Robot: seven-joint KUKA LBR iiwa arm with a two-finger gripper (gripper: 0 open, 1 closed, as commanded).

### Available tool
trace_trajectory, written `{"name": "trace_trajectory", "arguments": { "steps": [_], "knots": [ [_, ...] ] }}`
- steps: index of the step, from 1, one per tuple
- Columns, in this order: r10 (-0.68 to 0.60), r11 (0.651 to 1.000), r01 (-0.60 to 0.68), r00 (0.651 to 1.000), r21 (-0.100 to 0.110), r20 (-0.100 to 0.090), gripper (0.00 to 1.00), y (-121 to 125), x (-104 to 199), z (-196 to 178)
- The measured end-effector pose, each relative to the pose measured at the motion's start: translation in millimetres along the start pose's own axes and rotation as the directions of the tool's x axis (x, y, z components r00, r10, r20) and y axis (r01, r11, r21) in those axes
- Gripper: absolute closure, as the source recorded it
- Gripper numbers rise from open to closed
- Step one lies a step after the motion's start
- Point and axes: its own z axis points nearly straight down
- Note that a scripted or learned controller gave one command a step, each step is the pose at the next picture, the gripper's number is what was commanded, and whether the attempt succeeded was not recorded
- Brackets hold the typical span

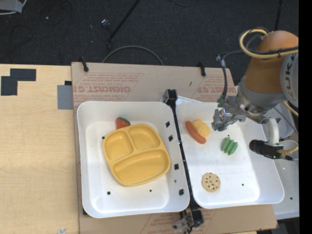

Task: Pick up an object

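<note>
Orange hot dog with yellow bun beside the claw, grip state unclear.

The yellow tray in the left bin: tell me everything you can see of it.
The yellow tray looks like moulded plastic, glossy, with rounded corners. It has three compartments: two small ones along the far side and one long one along the near side, none holding food. It lies flat and face up on the floor of the left bin, turned at a slant to the bin's walls. An orange and green toy vegetable sits at its far left corner, touching or nearly so.
</note>
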Motion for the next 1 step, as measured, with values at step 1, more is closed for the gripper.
{"name": "trace_trajectory", "arguments": {
  "steps": [1],
  "knots": [
    [-0.001, 1.000, 0.001, 1.000, -0.001, 0.000, 1.00, -13.0, 45.6, -8.0]
  ]
}}
